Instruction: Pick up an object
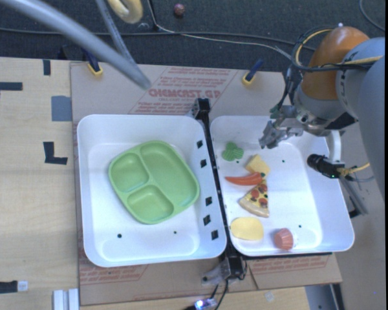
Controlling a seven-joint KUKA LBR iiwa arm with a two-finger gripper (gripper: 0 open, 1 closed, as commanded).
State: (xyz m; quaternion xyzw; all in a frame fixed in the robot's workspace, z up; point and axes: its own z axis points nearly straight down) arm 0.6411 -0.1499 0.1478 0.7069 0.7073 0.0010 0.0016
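The gripper [269, 141] hangs over the right bin [323, 221] near its 12 o'clock rim; whether it is open or closed cannot be told, and nothing shows in its grasp. At its 7 o'clock lies a small green broccoli [232, 152], knobbly and flat. At the gripper's 6 o'clock sits a yellow cheese wedge [257, 166], touching a red curved pepper [244, 179] below it. A pizza slice [255, 199], tan with red and dark dots, lies just under the pepper. Toward the bin's 6 o'clock rest a pale yellow disc [247, 228] and a red cylinder [283, 239]. The left bin [97, 237] holds a green divided plate [154, 181].
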